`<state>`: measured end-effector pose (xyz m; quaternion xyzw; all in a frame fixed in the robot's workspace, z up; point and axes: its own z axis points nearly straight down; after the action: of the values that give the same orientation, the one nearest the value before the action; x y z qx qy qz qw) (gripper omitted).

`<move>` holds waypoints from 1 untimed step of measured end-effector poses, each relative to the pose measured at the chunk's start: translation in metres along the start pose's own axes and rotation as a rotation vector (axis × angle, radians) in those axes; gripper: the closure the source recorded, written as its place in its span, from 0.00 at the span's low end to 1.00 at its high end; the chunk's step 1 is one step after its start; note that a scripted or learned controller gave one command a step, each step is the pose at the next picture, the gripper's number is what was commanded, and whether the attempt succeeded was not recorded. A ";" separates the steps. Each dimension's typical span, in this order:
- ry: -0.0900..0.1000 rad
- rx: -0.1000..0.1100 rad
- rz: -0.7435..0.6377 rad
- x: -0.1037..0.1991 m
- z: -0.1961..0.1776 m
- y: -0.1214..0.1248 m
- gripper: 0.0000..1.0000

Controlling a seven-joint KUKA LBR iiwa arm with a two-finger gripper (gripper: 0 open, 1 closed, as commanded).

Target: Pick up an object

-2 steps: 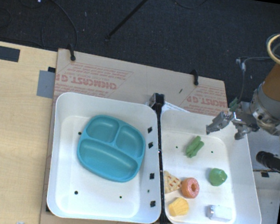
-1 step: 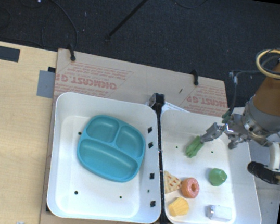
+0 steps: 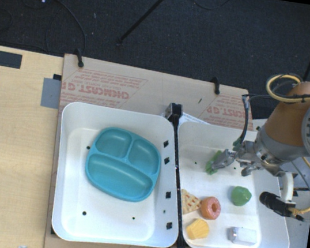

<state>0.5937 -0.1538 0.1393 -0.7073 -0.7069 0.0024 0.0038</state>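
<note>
On the bench (image 3: 4, 155), the left bin (image 3: 64, 217) carries a teal divided plate (image 3: 123, 164). In the right bin (image 3: 279, 242), at its nine o'clock edge, lies a waffle piece (image 3: 189, 202), with a yellow block (image 3: 197, 229) at six o'clock, a pink doughnut (image 3: 210, 207) beside them, a green ball (image 3: 241, 196) and a grey-white packet (image 3: 241, 236). Toward ten o'clock the pincer (image 3: 226, 159) touches a leafy green item (image 3: 215, 161); whether it is clenched on it I cannot tell.
</note>
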 end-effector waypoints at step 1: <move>0.000 -0.001 0.000 0.001 0.054 -0.001 0.00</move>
<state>0.5924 -0.1527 0.0854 -0.7073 -0.7069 0.0020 0.0035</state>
